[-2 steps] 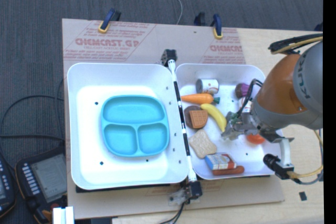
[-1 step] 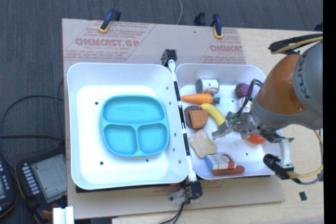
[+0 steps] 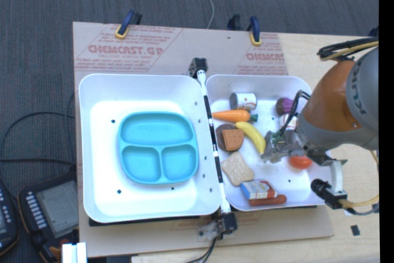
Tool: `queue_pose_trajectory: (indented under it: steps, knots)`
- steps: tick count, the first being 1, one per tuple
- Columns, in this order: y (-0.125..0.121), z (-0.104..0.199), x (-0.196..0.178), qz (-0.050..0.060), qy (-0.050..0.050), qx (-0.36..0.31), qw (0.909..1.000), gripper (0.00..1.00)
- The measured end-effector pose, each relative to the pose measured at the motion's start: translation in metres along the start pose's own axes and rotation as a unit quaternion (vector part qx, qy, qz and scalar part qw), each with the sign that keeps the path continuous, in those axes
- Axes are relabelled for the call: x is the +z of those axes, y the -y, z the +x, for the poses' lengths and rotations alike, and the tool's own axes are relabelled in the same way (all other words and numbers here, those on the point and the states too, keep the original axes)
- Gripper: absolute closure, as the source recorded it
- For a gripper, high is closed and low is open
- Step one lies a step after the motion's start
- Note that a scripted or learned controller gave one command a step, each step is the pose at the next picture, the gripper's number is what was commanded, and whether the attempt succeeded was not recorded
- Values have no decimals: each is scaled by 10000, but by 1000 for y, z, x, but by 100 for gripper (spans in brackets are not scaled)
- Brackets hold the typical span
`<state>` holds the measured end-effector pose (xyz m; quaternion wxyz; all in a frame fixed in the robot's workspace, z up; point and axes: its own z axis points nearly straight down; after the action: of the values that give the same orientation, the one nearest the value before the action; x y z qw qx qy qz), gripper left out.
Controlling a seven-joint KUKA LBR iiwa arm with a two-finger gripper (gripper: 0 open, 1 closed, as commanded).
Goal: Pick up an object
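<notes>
The right white bin holds several toy foods. An orange carrot lies above a yellow banana. Beside them are a small can, a brown cookie, a bread slice, a red and blue box and a sausage. A purple piece sits at the back and a red tomato lies under the wrist. My gripper is low in this bin, just right of the banana's lower end, with nothing seen in it.
The left white bin carries a light blue divided plate. A black clamp bar runs between the bins. Blue and yellow clamps hold the board at the back. The arm's orange band covers the right bin's right side.
</notes>
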<state>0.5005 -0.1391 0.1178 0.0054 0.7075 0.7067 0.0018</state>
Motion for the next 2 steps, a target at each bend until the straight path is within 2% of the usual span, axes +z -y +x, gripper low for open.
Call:
queue_pose_trajectory:
  steps: [1, 2]
  knots:
    - [0, 0, 0, 2, -1, 0, 10000, 0]
    - [14, 40, 28, -11, 11, 11, 10000, 0]
